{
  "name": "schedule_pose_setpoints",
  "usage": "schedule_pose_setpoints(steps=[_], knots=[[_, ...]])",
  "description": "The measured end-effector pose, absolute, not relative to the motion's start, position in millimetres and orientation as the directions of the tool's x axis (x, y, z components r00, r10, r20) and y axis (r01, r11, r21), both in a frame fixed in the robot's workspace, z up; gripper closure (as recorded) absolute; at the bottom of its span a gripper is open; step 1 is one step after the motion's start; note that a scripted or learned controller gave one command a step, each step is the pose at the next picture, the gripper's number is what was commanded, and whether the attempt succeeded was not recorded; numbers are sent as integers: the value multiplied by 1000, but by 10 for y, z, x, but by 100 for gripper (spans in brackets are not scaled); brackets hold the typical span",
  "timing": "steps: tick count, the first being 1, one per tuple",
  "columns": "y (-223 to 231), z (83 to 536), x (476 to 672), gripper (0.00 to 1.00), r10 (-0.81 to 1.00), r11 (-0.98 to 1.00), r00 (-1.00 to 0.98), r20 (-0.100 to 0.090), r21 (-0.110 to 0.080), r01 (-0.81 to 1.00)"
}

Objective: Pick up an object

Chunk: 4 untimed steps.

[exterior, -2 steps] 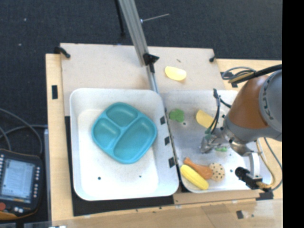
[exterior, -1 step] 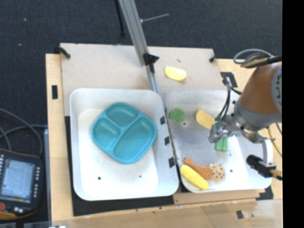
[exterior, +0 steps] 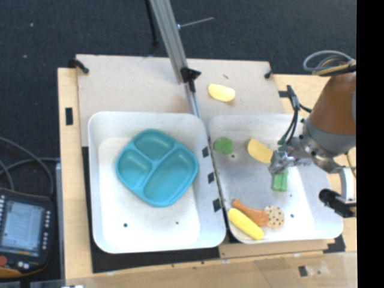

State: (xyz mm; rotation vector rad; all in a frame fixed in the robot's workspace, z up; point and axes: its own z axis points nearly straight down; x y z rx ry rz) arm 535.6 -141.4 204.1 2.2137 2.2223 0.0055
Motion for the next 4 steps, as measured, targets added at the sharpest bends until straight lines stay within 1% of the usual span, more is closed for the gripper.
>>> schedule_pose_setpoints(steps=[1,2,3,4], knots=[[-887,2033,5648,100,1000,8,-8,1,3,1000],[-413,2205,5859,100,1000,8,-8,1,3,1000],[154,2177,6056,100,1000,8,-8,2,2,1000],[599,2342,6289,100,1000,8,-8,2,3,1000]])
